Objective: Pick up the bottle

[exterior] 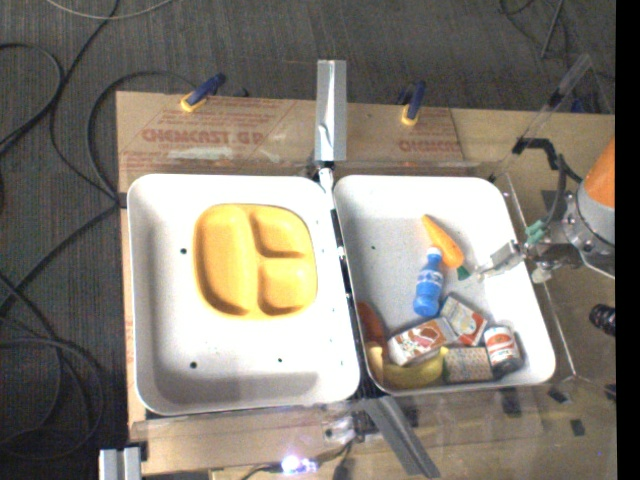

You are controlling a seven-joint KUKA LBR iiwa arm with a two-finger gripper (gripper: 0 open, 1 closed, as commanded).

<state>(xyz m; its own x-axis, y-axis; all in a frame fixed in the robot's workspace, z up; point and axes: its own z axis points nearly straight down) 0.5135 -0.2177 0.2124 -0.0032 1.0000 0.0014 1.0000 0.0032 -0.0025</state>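
Blue-labelled bottle (429, 284) beside carrot (444, 240); cardboard (200, 138) — "CHEMCAST GP" print

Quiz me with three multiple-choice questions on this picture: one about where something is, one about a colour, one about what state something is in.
1. Where is the bottle?
A. right bin
B. left bin
C. on the floor

2. What colour is the tray in the left bin?
A. green
B. yellow
C. black

3. How is the bottle resting?
A. hanging from the pincer
B. standing on the tray
C. lying in the bin

Answers: 1 A, it sits in the right bin below the carrot. 2 B, the divided tray is yellow. 3 C, it lies on the bin floor, apart from the pincer at the bin's right edge.
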